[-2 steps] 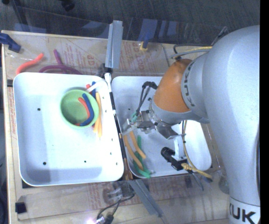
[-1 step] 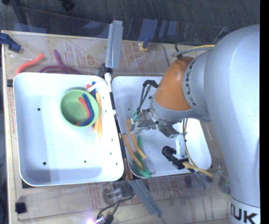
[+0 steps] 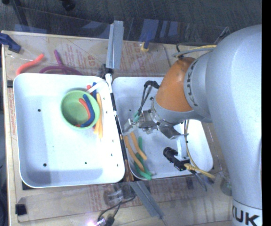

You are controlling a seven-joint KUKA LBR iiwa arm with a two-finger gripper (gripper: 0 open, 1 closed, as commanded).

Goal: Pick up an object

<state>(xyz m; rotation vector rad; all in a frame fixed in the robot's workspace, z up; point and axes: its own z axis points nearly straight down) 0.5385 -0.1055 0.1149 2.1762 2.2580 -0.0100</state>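
A: Pincer (image 3: 138,122) down low in the right bin (image 3: 201,147), close to its left wall. Open or clamped? Cannot tell from up here.

B: Nothing seen lifted, then?

A: Nothing seen in its grip. Just below the pincer, against that same wall: a pile of orange and green sticks (image 3: 138,157), flat on the bin floor.

B: So the pick judged not yet done?

A: Right. Grasp and lift both left to do, by the look of it.
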